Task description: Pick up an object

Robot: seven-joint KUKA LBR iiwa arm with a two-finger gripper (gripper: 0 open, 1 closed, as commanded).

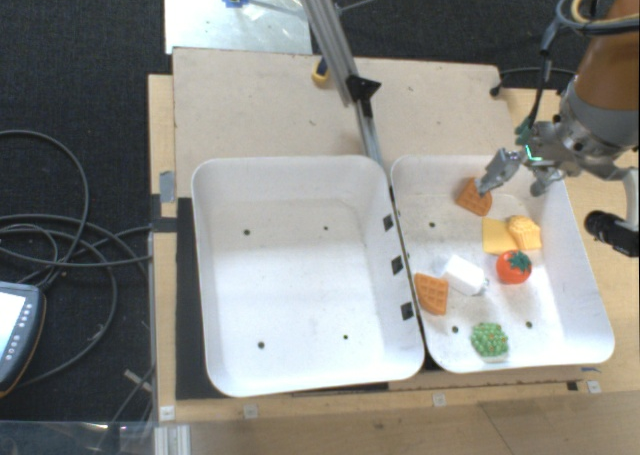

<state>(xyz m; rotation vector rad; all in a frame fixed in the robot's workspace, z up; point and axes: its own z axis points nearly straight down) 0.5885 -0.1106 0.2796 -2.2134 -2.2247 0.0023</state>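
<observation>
In the right bin (590, 288) lie the things I can pick from. Nearest my hand (518, 175) is an orange wedge (474, 197), lying flat near the bin's far wall, just beside one of my fingertips. Toward the near side from it rests a flat yellow square (497, 236) with a small yellow-orange waffled piece (525, 232) touching its right edge. Just below those sits a round red tomato (514, 267) with a green top. A white block (463, 273) lies tilted near the middle, touching an orange waffle piece (432, 294) on its left. A green bumpy cluster (489, 340) lies apart by the near wall
</observation>
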